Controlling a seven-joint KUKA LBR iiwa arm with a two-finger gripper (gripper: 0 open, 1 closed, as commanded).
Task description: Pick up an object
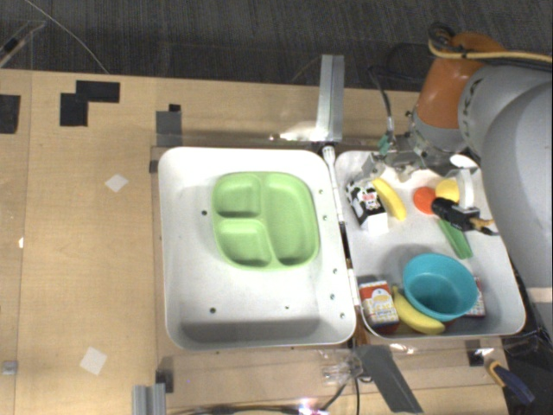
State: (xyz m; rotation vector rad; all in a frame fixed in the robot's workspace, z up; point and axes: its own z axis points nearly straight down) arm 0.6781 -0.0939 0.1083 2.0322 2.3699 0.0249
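The tool sits at the top of the right bin, near its twelve o'clock rim, below the arm's orange band; whether it is spread or pressed together I cannot tell, since its tip is a small dark blur against the white wall. Just off the tool at about six o'clock lies a small yellow banana, touching a black-and-white box at its nine o'clock side. At four o'clock from the tool are an orange ball, a yellow piece and a green stick, crowded together and hard to separate. Farther down sits a blue bowl, with a second banana and a red box at its eight o'clock. The grey arm cuts off the bin's right rim. The left bin holds a green divided tray.
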